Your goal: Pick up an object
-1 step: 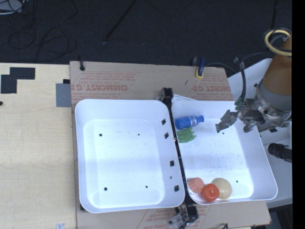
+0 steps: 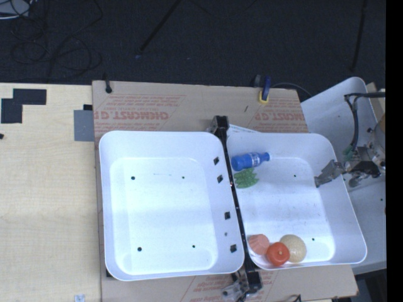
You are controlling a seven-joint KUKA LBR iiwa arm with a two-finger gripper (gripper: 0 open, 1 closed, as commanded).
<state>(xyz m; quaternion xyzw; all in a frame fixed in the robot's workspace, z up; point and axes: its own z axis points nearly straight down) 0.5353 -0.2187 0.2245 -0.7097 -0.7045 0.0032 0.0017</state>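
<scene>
The right bin (image 2: pixel 343 222) holds several small objects. A blue bottle (image 2: pixel 249 161) lies on its side near the bin's far left corner, with a green leafy piece (image 2: pixel 245 179) just in front of it. In the near left corner a pink object (image 2: pixel 257 243), a red ball (image 2: pixel 277 253) and a cream round object (image 2: pixel 293 247) sit close together. My gripper (image 2: pixel 340 175) hangs at the bin's right rim, well away from all of them. Its two grey fingers (image 2: pixel 325 172) are spread apart with nothing between them.
The left bin (image 2: pixel 107 200) stands beside the right one, with a black divider strip (image 2: pixel 228 194) between them. Both rest on a cardboard sheet (image 2: pixel 157 109). A white surface (image 2: pixel 340 106) lies behind the gripper at the right.
</scene>
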